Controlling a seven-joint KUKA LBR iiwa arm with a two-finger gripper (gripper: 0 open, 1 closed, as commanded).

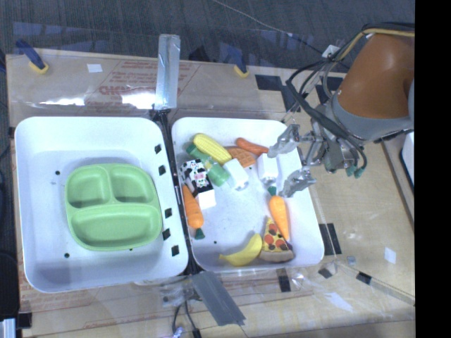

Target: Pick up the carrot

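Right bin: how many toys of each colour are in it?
Right bin, main colour of each toy as far as I can tell:
Orange: 4 (carrots, sausage, cracker)
Yellow: 3 (corn, banana, pizza)
Green: 1 (bottle)
Black-and-white: 1 (carton)
Total: 9

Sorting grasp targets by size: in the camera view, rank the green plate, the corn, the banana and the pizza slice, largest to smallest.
1. green plate, by far largest
2. corn and banana, look about alike, so unranked
3. pizza slice, smallest

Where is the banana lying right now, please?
The banana lies in the right bin, against its near wall, just left of the pizza slice and below the right-hand carrot.
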